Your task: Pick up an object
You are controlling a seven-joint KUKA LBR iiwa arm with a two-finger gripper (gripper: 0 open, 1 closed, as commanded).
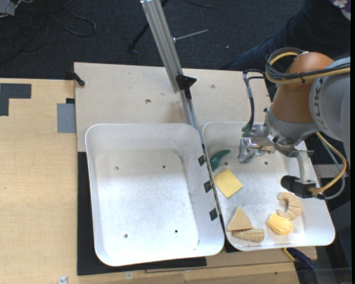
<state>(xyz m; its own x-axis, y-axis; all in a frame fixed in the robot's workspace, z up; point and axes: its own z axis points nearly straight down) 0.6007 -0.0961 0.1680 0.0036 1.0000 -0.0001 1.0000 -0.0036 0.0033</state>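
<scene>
While the arm (310, 99) reaches in from the right, wrist bent down, the gripper (248, 152) hangs low over the right bin (319, 232), beside a green object (219, 156); can't tell its state; green object's shape unclear; yellow square (228, 183) lies just below.

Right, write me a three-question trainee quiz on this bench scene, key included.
1. True or false: the gripper is above the right bin.
2. Which object lies nearest the gripper? A) green piece B) tan wedge C) yellow shell-shaped piece
3. Fill in: the flat yellow square lies close to the divider between the bins, in the ____ bin.

Key: 1 true; 2 A; 3 right.
</scene>
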